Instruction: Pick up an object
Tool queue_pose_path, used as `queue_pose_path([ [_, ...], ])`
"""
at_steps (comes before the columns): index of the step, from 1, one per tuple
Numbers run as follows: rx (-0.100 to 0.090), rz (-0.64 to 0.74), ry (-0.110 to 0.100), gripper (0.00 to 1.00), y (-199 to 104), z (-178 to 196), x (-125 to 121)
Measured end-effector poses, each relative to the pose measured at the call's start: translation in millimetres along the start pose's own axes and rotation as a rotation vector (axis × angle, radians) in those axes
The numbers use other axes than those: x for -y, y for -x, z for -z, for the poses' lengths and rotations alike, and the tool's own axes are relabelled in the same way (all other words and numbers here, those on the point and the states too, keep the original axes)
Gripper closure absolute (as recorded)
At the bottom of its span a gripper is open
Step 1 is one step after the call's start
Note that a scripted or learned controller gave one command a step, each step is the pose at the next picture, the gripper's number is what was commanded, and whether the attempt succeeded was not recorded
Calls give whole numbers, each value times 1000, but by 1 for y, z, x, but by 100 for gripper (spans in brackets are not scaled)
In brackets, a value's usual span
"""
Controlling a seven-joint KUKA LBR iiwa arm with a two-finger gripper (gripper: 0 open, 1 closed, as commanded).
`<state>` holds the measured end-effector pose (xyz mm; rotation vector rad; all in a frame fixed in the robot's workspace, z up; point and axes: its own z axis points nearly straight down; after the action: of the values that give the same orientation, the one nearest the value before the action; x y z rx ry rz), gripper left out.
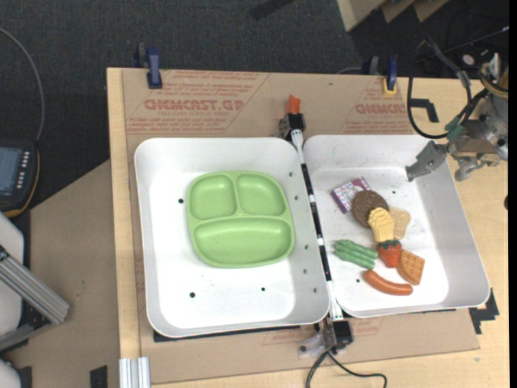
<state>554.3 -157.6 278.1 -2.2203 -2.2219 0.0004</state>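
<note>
The red toy plastic sausage (388,283), judged light, stiff and slippery, would best be taken across its middle; the gripper's (423,165) state cannot be told.

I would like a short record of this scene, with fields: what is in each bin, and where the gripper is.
left bin: a green divided plate with three compartments
right bin: small toy foods in a cluster
items in cluster: purple packet, brown round piece, corn, green beans, waffle, sausage
gripper: over the upper right part of the right bin, apart from the cluster
fingers holding anything: nothing seen between them
</note>
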Motion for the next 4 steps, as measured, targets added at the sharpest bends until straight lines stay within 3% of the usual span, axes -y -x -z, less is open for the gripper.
queue_pose_path([
  [1, -4, 3, -10, 0, -34, -137, -9],
  [2, -1, -3, 6, 0, 13, -192, -30],
  [3, -1, -3, 3, 0, -32, -191, 64],
  [4, 1, -1, 9, 100, -32, -181, 61],
])
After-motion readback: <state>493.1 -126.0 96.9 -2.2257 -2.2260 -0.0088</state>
